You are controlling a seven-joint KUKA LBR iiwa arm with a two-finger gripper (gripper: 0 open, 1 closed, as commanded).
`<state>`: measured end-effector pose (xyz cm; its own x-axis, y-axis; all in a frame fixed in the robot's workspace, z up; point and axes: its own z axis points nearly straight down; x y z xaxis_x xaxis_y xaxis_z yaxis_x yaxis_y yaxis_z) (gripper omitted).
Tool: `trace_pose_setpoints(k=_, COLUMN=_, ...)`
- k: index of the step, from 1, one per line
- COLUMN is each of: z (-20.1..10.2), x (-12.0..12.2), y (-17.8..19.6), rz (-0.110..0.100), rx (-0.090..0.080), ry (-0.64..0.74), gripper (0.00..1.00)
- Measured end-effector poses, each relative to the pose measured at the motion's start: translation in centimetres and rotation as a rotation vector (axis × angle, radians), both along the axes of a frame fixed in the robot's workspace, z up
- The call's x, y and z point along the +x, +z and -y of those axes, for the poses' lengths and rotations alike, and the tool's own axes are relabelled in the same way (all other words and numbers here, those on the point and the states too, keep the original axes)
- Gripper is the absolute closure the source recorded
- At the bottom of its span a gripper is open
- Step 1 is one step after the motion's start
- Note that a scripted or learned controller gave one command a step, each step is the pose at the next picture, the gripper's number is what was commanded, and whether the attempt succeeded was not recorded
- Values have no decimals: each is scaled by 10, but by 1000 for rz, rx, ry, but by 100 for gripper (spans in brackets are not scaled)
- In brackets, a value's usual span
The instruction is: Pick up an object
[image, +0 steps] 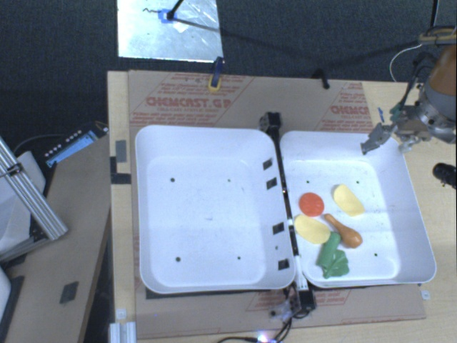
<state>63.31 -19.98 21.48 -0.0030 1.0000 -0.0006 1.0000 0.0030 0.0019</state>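
The right bin [357,174] held 5 items, clustered toward its near-left part. Orange-brown drumstick-shaped piece [343,232]: long axis diagonal, thin end up-left toward the red disc [311,204], bulb end down-right. Green piece [333,256] lay just below the drumstick, long axis near vertical. 1 yellow piece [348,200] sat right of the red disc, long axis diagonal; a 2nd yellow piece [312,229] sat below the disc, touching the drumstick's thin end.

Gripper [389,136] hung over the right bin's far-right corner, well apart from all items, nothing between its fingers; open or closed could not be told.

The left bin [207,206] adjoined the right bin. Both rested on a printed cardboard sheet [193,98] over a tan bench [443,206]; dark carpet [57,48] lay beyond, with a silvery sheet [168,20] on it.
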Motion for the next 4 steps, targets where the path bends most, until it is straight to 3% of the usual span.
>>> trace_pose_setpoints(k=1, z=-56, x=-43, y=-137, rz=-11, rx=5, ry=4, gripper=0)
trace_pose_setpoints(k=2, z=-92, x=-12, y=-130, rz=2, rx=0, ry=4, gripper=0)
trace_pose_setpoints(k=3, z=-90, x=-12, y=-119, rz=3, rx=0, ry=3, gripper=100)
trace_pose_setpoints(k=4, z=-118, x=-119, y=-131, rz=-6, rx=2, ry=-3, gripper=100)
